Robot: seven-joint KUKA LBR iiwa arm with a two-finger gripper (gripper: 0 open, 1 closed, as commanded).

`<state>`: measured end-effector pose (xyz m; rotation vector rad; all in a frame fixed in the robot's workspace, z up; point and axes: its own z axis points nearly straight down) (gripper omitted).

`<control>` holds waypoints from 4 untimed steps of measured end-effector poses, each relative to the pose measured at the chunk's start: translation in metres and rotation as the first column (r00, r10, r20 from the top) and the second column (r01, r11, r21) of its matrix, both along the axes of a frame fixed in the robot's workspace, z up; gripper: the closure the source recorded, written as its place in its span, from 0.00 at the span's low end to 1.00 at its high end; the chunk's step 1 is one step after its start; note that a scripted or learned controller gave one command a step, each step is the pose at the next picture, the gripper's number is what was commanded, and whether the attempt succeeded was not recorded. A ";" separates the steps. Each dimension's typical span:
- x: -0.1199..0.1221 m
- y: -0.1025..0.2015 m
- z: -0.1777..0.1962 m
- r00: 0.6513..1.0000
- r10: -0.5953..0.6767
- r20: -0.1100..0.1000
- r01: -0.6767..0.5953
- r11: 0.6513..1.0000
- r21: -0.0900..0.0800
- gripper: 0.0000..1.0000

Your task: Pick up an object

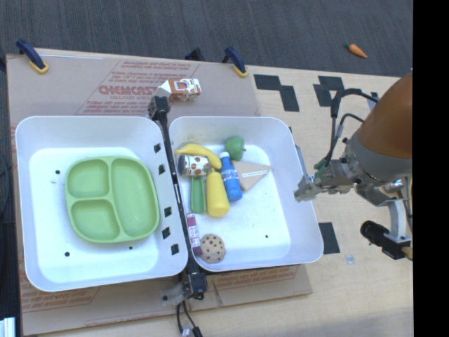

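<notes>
The right bin [280, 128] holds several objects in its left half: a yellow banana [196, 150], a small printed can [194, 164], a green pepper [234, 146], a blue bottle [229, 177], a yellow bottle [217, 196], a green stick [198, 194], a tan wedge [253, 176] and a speckled ball [212, 246]. My gripper [306, 188] hangs over the bin's right rim, apart from all of them, with nothing seen in it. The grey arm with its orange band reaches in from the right.
The left bin [28, 188] holds a green divided plate [112, 199]. A small carton [184, 88] lies on the cardboard behind the bins. Blue clamps [235, 59] grip the cardboard's far edge. Dark cables [337, 118] loop beside the arm.
</notes>
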<state>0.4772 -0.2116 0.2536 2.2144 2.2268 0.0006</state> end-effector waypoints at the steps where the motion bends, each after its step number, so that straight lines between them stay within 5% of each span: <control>1: -0.001 0.001 -0.026 1.000 0.001 -0.004 -0.001 1.000 0.001 1.00; 4: 0.000 0.000 0.002 1.000 0.000 0.000 0.000 1.000 0.000 1.00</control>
